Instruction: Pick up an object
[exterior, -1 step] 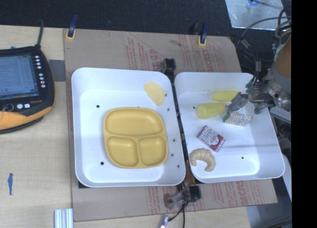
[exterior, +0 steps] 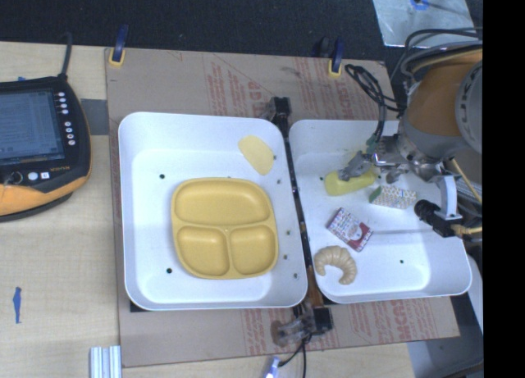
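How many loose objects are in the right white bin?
4: tan croissant near the front, red packet mid-bin, yellow block under the gripper, pale speckled packet by the arm, which may hide more.

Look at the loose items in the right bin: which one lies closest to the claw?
The yellow block, at the bin's upper left. The claw sits right at it, while the red packet, the croissant and the pale wrapper lie apart from it.

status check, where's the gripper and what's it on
Gripper down in right bin, at yellow block; grip not confirmed. Red packet and croissant lie nearer, apart. Nothing blocking.
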Available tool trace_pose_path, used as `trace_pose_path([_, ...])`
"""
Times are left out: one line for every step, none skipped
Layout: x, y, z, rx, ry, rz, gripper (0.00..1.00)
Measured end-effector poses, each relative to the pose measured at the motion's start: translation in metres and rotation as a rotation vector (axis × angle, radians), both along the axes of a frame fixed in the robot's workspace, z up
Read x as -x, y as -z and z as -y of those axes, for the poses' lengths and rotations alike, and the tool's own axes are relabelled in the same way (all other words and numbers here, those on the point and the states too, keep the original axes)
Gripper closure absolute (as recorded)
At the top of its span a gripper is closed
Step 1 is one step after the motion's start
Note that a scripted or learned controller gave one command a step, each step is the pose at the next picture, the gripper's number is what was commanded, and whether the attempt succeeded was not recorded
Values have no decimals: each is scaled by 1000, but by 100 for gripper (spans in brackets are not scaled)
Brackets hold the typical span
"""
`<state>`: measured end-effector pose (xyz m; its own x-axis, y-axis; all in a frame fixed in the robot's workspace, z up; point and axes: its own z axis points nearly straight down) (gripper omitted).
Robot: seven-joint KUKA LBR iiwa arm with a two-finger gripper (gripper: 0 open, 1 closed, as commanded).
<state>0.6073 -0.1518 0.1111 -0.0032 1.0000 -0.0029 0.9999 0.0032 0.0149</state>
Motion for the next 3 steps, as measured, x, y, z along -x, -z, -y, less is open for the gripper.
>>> trace_pose_path([-45, 21, 15, -6, 1, -27, 0])
trace_pose_path([-20, 19, -46, -2, -4, -19, 0])
trace_pose_path([-3, 19, -48, -1, -1, -21, 0])
